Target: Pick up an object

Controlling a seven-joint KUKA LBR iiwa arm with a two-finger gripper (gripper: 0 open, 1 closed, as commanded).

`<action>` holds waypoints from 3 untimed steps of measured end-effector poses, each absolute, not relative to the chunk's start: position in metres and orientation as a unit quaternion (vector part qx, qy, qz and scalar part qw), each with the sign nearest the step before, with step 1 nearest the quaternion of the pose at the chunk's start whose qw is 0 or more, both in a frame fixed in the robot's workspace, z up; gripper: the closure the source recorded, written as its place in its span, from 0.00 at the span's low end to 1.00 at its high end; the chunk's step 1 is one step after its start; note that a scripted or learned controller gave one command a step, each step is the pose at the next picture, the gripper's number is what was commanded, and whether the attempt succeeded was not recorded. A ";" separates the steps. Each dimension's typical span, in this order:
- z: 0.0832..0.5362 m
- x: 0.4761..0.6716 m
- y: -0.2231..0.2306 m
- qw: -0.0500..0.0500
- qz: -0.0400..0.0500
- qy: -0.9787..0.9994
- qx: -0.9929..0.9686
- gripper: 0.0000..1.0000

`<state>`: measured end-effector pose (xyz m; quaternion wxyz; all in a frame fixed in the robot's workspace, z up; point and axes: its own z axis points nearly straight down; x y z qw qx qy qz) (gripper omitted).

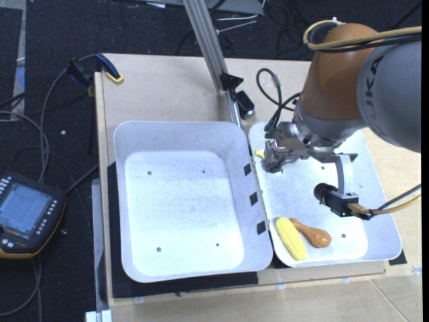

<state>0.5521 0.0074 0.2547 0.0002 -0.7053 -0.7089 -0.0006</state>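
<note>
Two shallow white bins with rounded corners sit side by side on the pale tabletop (167,89). The left bin (181,200) has a matte, faintly speckled floor. The right bin (362,200) contains two objects, touching, near its front edge: one yellow ridged corn cob (291,238) and one smooth orange-brown piece shaped like a drumstick (314,234). The gripper (273,158) hangs over the rear left part of the right bin, well apart from both objects. Whether the jaws are apart or together cannot be told.
</note>
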 end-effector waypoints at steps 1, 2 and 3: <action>0.247 0.547 0.051 0.000 0.000 -0.709 -0.706 1.00; 0.240 0.525 0.096 0.001 0.000 -0.709 -0.706 1.00; 0.241 0.526 0.094 0.000 0.000 -0.707 -0.707 0.00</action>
